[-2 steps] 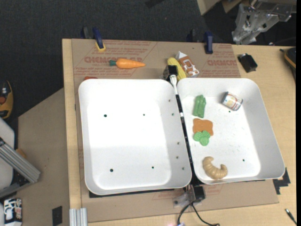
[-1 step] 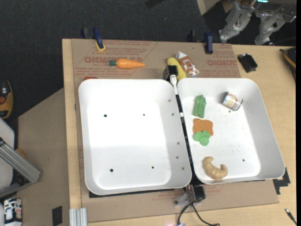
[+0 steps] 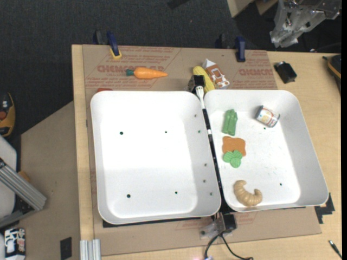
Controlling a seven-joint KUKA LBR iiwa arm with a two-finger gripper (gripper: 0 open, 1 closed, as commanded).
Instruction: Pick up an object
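The right bin (image 3: pixel 303 161) holds several toy foods. A green vegetable piece (image 3: pixel 230 122) lies near its left wall, with a small tilted can (image 3: pixel 267 116) to its right. Below them an orange piece (image 3: pixel 234 144) touches a green broccoli-like piece (image 3: pixel 233 158). A tan croissant (image 3: pixel 248 194) lies near the front rim. My gripper (image 3: pixel 300 16) hangs at the top right, off the bench and well above and behind the right bin, with nothing visibly in it. The left bin (image 3: pixel 146 156) is to the left.
On the cardboard behind the bins lie a carrot (image 3: pixel 147 73), a yellow item (image 3: pixel 199 75) and an orange-white packet (image 3: pixel 217 76). A black block (image 3: pixel 285 72) sits at the back right. Two blue clamps (image 3: pixel 114 46) (image 3: pixel 239 47) hold the board's far edge.
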